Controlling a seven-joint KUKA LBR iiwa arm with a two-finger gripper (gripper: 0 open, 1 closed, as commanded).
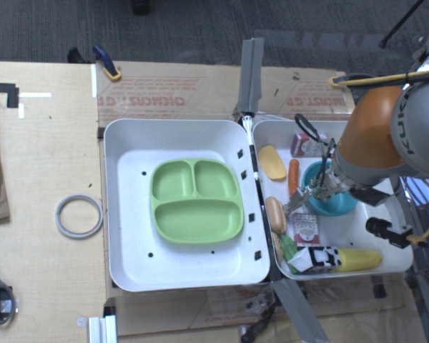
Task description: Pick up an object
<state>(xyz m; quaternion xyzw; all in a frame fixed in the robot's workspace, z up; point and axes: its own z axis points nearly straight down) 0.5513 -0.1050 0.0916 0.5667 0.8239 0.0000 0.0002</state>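
Gripper (pixel 305 195) observed low inside the right bin (pixel 386 263), below the grey arm (pixel 386 134) with its orange band, which reaches in from the right. Finger state: cannot be determined; the metal parts at the tip blur together against the clutter beneath, so no opening can be read. Nothing is visibly held between them.

Items around the tip, all in the right bin:
- Blue bowl (pixel 336 202): immediately to the right of the tip, apparently touching or overlapped by the gripper body; its upper part is hidden by the wrist.
- Carrot (pixel 293 176): just above and left of the tip, lying lengthwise.
- Yellow flat piece (pixel 272 163): further up and left, beside the carrot.
- Hot dog bun (pixel 275 215): just left and slightly below the tip, against the bin's left wall.
- Small red-and-white packet (pixel 304 229): directly below the tip; contact cannot be confirmed.
- Yellow bottle (pixel 357 259) and a black-and-white patterned item (pixel 314 257): well below, along the bin's near wall.
- Purple-and-white carton (pixel 300 146): above the tip, near the far wall.

Left bin (pixel 121 213): holds a green divided plate (pixel 196 201), well apart from the gripper, to its left.

Bench: roll of tape (pixel 79 215) lies far left of both bins.
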